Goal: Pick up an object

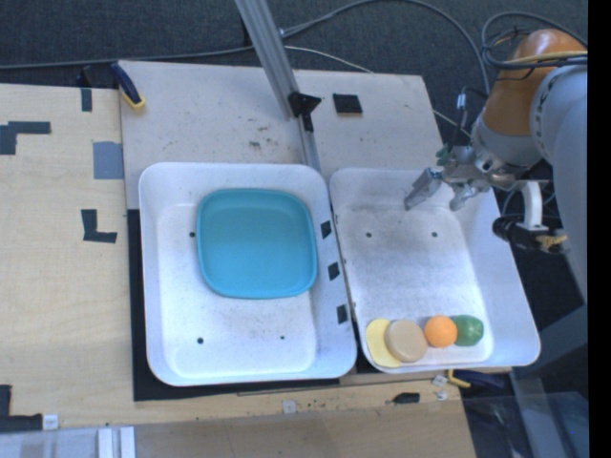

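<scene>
On the bench, two white bins side by side; arm over the right one, nothing in its grip.

At 9 o'clock, the left bin (167, 284) holds a teal square plate (256, 242) lying flat, w/ bare bin floor below it toward 6. Right bin (496, 275) sits just beside it; along its near edge, ~5 o'clock of the frame, four small objs in a row, touching or nearly so: yellow disc (378, 343), tan round piece (406, 341) overlapping the disc, orange ball (440, 331), green obj (469, 329). At 2–3 o'clock the gripper (438, 192) hangs over the bin's far right corner, fingers spread apart, well apart from the row. Grey arm w/ orange band (530, 79) enters from 3.
</scene>
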Motion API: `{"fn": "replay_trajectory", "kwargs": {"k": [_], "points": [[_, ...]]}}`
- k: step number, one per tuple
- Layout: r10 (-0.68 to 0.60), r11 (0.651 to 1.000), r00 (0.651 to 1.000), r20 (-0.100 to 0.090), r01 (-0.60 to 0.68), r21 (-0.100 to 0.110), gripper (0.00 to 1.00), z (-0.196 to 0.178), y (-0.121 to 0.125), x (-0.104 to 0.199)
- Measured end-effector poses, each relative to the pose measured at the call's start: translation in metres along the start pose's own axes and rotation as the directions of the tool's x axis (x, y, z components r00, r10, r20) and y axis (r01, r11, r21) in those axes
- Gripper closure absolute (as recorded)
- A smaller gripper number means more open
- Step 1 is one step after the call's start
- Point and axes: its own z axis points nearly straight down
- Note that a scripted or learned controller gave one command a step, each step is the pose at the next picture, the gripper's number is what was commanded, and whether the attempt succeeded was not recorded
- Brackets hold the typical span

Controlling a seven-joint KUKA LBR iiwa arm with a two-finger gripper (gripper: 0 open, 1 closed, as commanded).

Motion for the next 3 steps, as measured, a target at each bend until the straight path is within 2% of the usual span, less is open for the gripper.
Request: {"fn": "replay_trajectory", "kwargs": {"k": [1,2,3], "points": [[0.000,1.000,1.000,0.000,0.000,0.000,0.00,0.062,-0.003,-0.004],[-0.001,1.000,1.000,0.001,0.001,-0.004,0.00,0.061,-0.003,-0.003],[-0.001,1.000,1.000,0.001,0.001,-0.004,1.00,0.051,-0.003,-0.003]]}}
